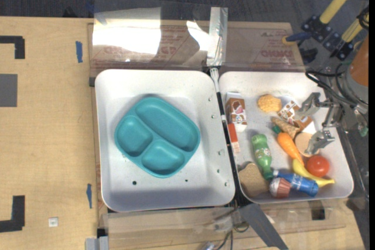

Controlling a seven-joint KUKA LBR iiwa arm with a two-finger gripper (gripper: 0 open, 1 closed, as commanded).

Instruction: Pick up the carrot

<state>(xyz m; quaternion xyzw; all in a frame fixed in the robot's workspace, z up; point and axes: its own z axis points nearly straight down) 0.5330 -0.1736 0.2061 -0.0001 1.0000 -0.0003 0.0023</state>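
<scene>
The orange carrot (pixel 288 146) lies at a slant in the right bin (pixel 345 184), between a green bottle (pixel 262 154) and a red tomato (pixel 317 165). Its lower end touches a yellow banana (pixel 309 174). My gripper (pixel 317 121) hangs over the right side of that bin, just right of and above the carrot. It is open: one metal finger (pixel 310 103) points toward the back and the other finger (pixel 321 139) sits close to the tomato, with nothing held between them.
Around the carrot lie a round cookie (pixel 269 103), a snack wrapper (pixel 290 113), a brown-and-white packet (pixel 236 111), a blue can (pixel 294 184) and a tan slice (pixel 252 180). The left bin (pixel 111 184) holds a teal divided plate (pixel 156 134).
</scene>
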